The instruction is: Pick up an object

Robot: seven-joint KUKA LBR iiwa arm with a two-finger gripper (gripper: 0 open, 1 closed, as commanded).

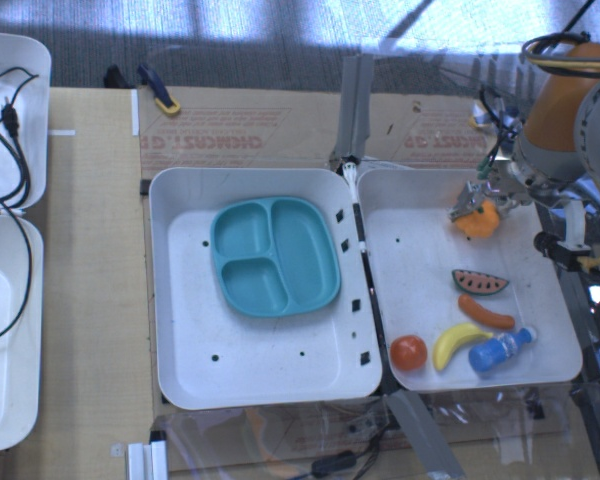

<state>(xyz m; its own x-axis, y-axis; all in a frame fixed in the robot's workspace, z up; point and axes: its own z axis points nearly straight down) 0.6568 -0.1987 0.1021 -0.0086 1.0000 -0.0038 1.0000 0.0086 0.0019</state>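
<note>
Orange plastic toy (479,220) sits at the right white bin's (420,278) far end, the grey two-finger gripper (470,204) right on it.
You cannot tell the jaws' state; confirm your grip before lifting. Watermelon slice (479,282) and sausage (487,315) lie nearer; left bin (180,298) holds a teal divided plate (276,256).

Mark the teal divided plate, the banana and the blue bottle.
teal divided plate (242,236): camera view, on the floor of its upper left compartment.
banana (457,344): camera view, on the middle of its yellow curve.
blue bottle (492,352): camera view, on the bottle's body, near the label.
</note>
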